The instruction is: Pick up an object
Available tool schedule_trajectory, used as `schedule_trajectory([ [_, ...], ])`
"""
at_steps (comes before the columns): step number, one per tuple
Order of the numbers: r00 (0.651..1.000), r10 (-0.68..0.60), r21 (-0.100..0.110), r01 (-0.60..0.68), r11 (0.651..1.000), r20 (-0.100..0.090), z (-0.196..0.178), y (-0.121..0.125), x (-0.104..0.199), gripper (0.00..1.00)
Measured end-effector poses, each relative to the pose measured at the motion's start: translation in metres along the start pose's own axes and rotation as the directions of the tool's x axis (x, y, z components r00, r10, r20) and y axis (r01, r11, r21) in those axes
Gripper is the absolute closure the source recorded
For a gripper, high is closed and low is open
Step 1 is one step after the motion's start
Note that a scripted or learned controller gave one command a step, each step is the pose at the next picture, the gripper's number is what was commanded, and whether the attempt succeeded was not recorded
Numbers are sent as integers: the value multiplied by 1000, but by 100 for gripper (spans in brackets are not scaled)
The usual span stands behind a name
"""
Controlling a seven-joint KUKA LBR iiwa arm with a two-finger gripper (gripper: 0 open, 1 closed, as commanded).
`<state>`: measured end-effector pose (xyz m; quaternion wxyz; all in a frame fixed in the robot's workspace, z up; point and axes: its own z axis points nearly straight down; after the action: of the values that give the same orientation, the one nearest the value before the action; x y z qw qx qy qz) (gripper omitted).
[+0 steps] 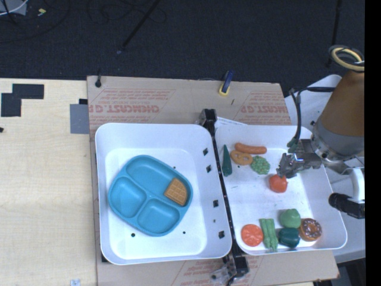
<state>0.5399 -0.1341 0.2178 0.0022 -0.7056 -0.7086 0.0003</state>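
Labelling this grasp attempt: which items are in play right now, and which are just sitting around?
In play:
- gripper, right bin
- red tomato, just below the gripper
- green broccoli, beside it

Lying about:
- blue tray with waffle, left bin
- hot dog
- donut and nearby toys at the bin's front

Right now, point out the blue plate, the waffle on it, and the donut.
blue plate (128, 195), camera view, bare left compartment.
waffle (176, 191), camera view, its middle.
donut (310, 229), camera view, its frosted top.
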Motion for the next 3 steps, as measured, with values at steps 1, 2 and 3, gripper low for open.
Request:
schedule_trajectory([
  [1, 1000, -1, -1, 1, 1000, 1, -7, 17, 51, 100],
  [2, 1000, 1, 1, -1, 1000, 2, -1, 16, 109, 100],
  [3, 1000, 2, 0, -2, 1000, 2, -1, 20, 107, 100],
])
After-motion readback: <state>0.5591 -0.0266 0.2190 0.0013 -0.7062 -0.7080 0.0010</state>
